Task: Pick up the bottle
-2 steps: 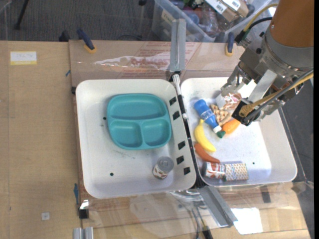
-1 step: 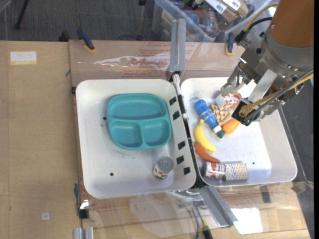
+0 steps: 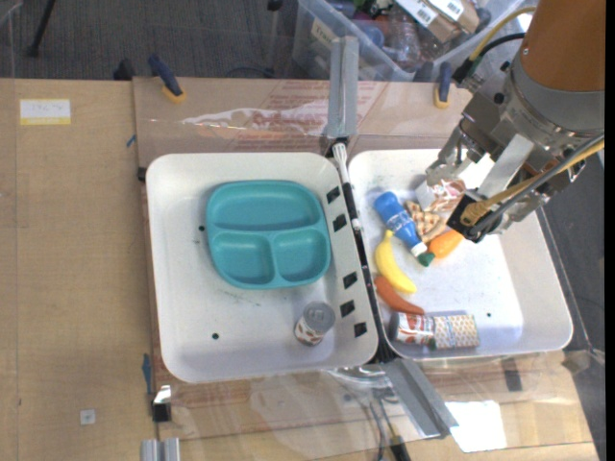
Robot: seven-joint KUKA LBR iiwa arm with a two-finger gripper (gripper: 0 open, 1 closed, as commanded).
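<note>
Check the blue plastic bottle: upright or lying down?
Lying down. The blue plastic bottle lies on its side on the right white bin's floor, its cap toward the yellow banana.

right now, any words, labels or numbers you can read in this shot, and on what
No text is legible here.
Box in the right bin: red and patterned print, too blurred to read.
Can in the left bin: label too small.
White sticker on the bench: faint marks, unreadable.
Packages in the clear tub: print too small.
Bottle: no readable label.

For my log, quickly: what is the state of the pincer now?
Pincer: over the right bin, above the blue bottle; open or closed cannot be told.
</note>
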